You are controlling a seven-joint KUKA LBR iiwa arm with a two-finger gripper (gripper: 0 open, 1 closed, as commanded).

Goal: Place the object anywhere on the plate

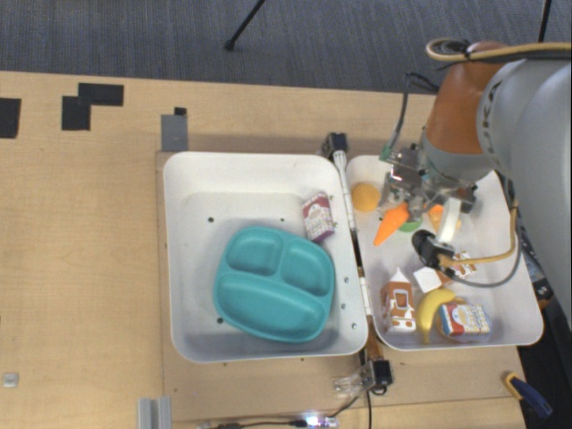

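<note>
Bench (89, 266): light wood, bearing two shallow white bins side by side.
Arm (527, 105): grey with an orange band, reaching in from the right over the right bin (527, 320).
Left bin (179, 257): holds the plate and one packet.
Plate (275, 282): teal, with divided compartments, lying tilted in the lower middle of the left bin, nothing on it.
Gripper (413, 197): low over the upper part of the right bin, right at the top of the carrot; whether it is wide, narrow or holding anything cannot be told.
Carrot (390, 225): orange, slanted, just below the gripper.
Banana (431, 313): yellow, between two cartons near the bin's lower edge.
Cartons: one (399, 304) left of the banana, one (465, 320) right of it.
Packet (318, 218): dark red and white, in the left bin just beside the plate's upper right rim.
Ball (365, 197): yellow, left of the carrot, near the wall between the bins.
</note>
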